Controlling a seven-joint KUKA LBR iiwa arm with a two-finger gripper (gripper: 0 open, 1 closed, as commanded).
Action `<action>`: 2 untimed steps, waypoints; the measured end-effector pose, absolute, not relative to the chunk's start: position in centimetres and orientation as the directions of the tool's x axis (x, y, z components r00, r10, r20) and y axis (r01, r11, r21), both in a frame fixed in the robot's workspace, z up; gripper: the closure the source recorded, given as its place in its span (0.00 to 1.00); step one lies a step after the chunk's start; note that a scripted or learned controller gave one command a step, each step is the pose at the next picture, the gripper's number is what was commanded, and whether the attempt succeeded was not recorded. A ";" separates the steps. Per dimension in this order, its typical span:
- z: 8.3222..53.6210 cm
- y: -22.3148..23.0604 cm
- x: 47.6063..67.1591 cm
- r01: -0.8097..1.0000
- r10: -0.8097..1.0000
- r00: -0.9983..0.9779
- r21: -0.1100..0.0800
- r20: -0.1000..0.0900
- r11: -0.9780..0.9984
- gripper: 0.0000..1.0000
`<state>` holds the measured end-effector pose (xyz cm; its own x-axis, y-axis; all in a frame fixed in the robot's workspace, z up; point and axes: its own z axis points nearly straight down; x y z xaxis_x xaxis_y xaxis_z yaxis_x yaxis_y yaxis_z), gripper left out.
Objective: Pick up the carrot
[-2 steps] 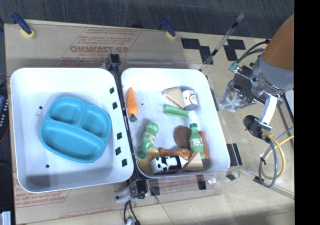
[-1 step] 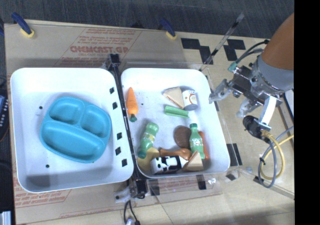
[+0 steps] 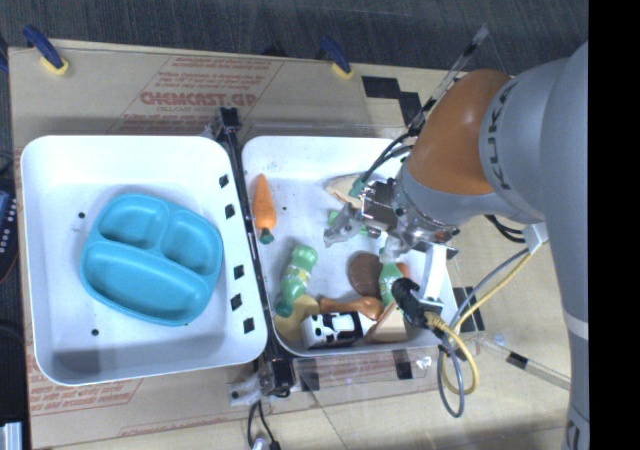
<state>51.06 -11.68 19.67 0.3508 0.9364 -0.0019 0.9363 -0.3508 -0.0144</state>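
Pincer (image 3: 345, 225) low over middle of right bin (image 3: 300, 153), hanging from grey arm (image 3: 500, 158) with orange band; opening state cannot be told, nothing visibly held. Carrot (image 3: 263, 206) flat by left wall of same bin, green end toward near side, apart from pincer. Green bottle (image 3: 295, 278) and brown clutter nearer front. Blue tray (image 3: 150, 256) in left bin (image 3: 60, 168). Judged step: approach, no grasp yet. Next: shift left over carrot, align across its width, descend.
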 end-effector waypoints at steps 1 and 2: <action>9.5 -9.1 56.9 0.982 0.982 0.187 -0.014 0.000 -0.187 0.00; 9.3 -9.2 61.2 0.916 0.916 0.400 -0.004 -0.005 -0.400 0.00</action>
<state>61.17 -9.23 9.28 0.4001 0.9164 -0.0046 0.9164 -0.4001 -0.0035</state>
